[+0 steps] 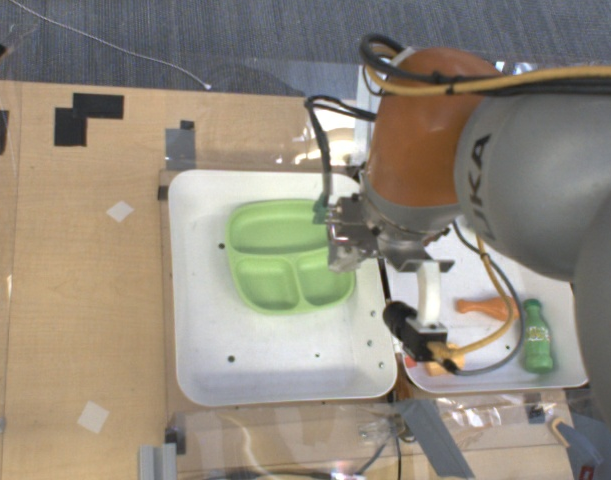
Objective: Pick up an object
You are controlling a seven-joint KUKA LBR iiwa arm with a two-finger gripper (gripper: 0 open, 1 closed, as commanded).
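A light green divided plate [280, 256] lies in the left white bin [275, 368], toward its upper right. My gripper [343, 240] hangs over the plate's right rim, its metal body covering that edge. Whether anything sits between its fingers is hidden by the wrist. In the right bin [555, 378] lie a green bottle [537, 336] with a red label and an orange object [482, 308], both partly covered by the arm.
The big grey and orange arm spans the right bin and hides most of it. Black tape marks [85, 116] and small pale squares sit on the wooden bench at left. Grey clamps [181, 146] hold the left bin's corners.
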